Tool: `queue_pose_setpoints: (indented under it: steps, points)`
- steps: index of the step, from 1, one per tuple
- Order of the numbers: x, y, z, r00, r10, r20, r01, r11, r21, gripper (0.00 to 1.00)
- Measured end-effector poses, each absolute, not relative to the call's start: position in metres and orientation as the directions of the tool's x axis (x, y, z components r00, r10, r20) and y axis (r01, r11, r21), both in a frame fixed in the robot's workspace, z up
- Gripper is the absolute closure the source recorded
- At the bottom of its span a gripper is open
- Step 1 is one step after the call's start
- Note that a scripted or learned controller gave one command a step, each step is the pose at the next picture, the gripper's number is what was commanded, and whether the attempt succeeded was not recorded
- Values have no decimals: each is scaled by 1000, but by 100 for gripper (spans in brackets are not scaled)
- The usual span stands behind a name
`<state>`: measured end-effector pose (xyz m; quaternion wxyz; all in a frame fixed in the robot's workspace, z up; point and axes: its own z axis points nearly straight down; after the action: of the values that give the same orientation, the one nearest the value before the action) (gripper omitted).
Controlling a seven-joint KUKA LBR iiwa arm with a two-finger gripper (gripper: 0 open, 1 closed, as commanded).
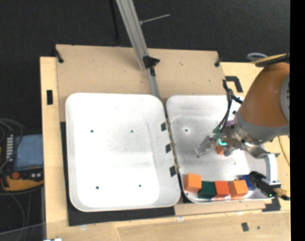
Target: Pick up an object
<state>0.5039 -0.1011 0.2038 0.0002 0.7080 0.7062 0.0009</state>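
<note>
I have the pincer (216, 145) low over the middle of the right bin (192, 109), and from this high camera I cannot tell how it stands, spread or pressed together; the dark parts blur into the wrist. A small orange-red thing (221, 151) shows just beside it, but I cannot say whether this is an object in the bin or a part of the tool, so I do not count it as caught.

The objects I can surely choose from lie along the near wall of this bin: an orange block (193, 181) at the left, then a green block (208, 189), then two orange blocks (230, 188) side by side, and something blue (249, 183) at the right end. They touch each other in a row, close to the wall.

To do this step well, I think I should aim at the left orange block, because its left and far sides are free. The others are packed together, and the wall of the bin can stop a fingertip there. I should come down straight and check the grip before lifting.

The left bin (117, 149) lies beside it on the table (102, 69). A grey metal bar (135, 29) crosses the far side, well apart from the arm (265, 102).
</note>
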Motion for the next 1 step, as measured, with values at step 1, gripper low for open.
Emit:
queue_pose_setpoints:
  steps: [1]
  points:
    - [509,-103,142,3,1000,-1,1000,-3,-6,0]
